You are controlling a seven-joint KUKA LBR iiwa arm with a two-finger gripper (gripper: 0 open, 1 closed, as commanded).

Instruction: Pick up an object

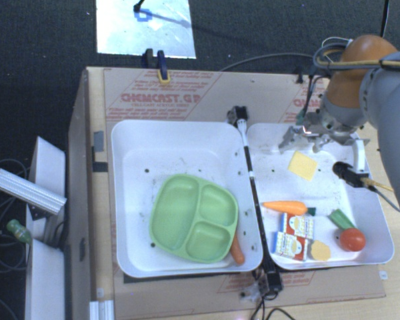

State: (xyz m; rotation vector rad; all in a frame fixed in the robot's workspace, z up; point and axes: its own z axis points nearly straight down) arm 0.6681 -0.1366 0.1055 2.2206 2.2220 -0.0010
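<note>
My jaws are spread apart and hold nothing. They hang over the back part of the right bin (377, 209), close to its far wall.

Just in front of them, a yellow square (303, 165) lies flat on the bin floor. I think there is a little gap between my jaws and the square, but it is hard to be sure.

Closer to the front lies a carrot (288, 207). It lies sideways, and its thin tip points at the wall between the two bins. Just in front of the carrot sit two small red and white boxes (293, 235), side by side. A round yellow piece (319, 251) touches the boxes on the side away from the wall.

In the front corner, far from the wall, sits a red tomato (351, 239). A green piece (341, 219) lies right behind it, and they seem to touch.

The left bin (130, 179) holds a green plate (194, 217) with three parts. A small sausage (237, 251) lies at the plate's front edge, near the wall between the bins.

Both bins sit on the brown bench (187, 92).
</note>
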